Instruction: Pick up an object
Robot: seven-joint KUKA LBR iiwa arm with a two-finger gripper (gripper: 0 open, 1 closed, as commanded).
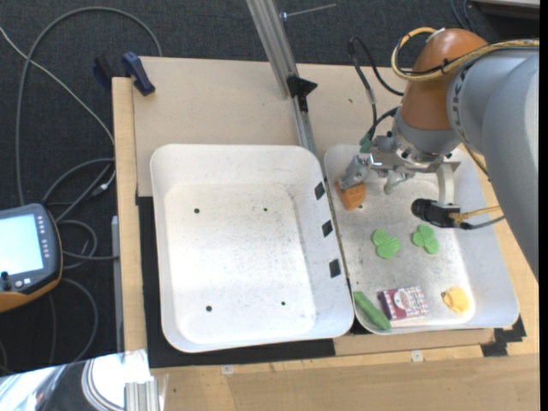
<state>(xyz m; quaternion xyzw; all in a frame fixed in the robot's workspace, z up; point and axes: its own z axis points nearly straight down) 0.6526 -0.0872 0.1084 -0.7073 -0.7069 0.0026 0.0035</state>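
With the jaws' (370, 171) opening impossible to tell, centre them squarely over the orange block (353, 197) near the right bin's (492, 311) wall before closing

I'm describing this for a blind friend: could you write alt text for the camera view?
A grey robot arm reaches from the right, its tool low over an orange object in the right white bin. That bin also holds two green pieces, a yellow piece and a small packet.

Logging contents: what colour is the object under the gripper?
Orange object, below the gripper, seen in the camera view.
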